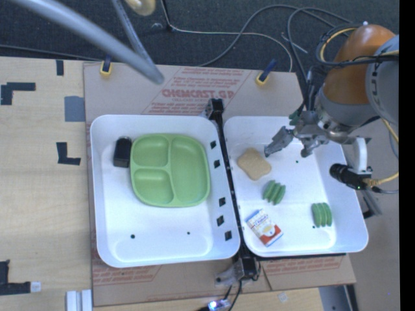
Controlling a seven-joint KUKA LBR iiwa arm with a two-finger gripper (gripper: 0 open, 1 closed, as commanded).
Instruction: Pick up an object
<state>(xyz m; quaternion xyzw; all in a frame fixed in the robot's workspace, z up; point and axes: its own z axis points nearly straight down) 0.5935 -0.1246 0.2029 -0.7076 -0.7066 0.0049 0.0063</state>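
1. The gripper (293, 145) hangs over the far part of the right bin (343, 241), with its jaws apart and nothing between them. One finger points left toward the tan bread slice (253, 164), the other sits further right.

2. Things to pick all lie in the right bin: the bread slice just left of and nearer than the jaws, a green ridged pod (274, 192) near the bin's middle, a second green pod (321, 214) toward the right wall, and a small red-and-white carton (264, 228) at the near side.

3. Likely slip: the bread slice lies flat and low. If the jaws come down slightly off to its right, I judge they would close on air or only nudge it toward the divider between the bins.

4. The pods look small and rounded. A pinch that lands off-centre could squirt one sideways instead of trapping it.

5. The carton lies at a slant. Jaws that are not lined up with its narrow side may straddle it and fail to close, or twist it away.

6. The left bin (104, 238) holds a green divided plate (170, 170) and a dark block (122, 152) touching its left edge. Both are well apart from the jaws, so reaching there risks catching the divider.

7. Loose cables (272, 18) trail on the tabletop (39, 173) behind the arm; a wide swing might snag them.
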